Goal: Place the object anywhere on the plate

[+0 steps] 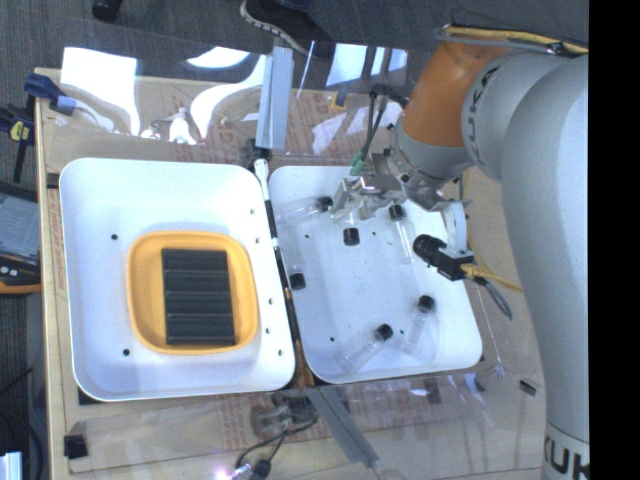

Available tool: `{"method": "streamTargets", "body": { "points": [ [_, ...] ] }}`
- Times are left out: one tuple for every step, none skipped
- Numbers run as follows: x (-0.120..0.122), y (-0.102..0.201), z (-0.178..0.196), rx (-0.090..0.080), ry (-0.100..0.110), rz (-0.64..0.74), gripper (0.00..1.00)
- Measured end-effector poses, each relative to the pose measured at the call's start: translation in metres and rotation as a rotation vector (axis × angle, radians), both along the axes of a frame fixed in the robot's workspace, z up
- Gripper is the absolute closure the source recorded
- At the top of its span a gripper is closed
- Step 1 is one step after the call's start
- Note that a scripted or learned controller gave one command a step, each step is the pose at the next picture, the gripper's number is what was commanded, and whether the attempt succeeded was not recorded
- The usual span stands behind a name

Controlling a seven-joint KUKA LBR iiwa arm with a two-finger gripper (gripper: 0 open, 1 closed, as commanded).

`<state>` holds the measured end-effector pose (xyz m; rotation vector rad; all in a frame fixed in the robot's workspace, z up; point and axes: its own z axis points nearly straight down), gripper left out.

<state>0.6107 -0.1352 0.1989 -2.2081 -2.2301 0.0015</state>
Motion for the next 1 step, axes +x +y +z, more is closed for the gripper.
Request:
{"method": "streamTargets", "body": {
  "points": [
    [0.0, -0.0001, 0.0, 0.0, 0.0, 0.0, 0.0]
  ]
}}
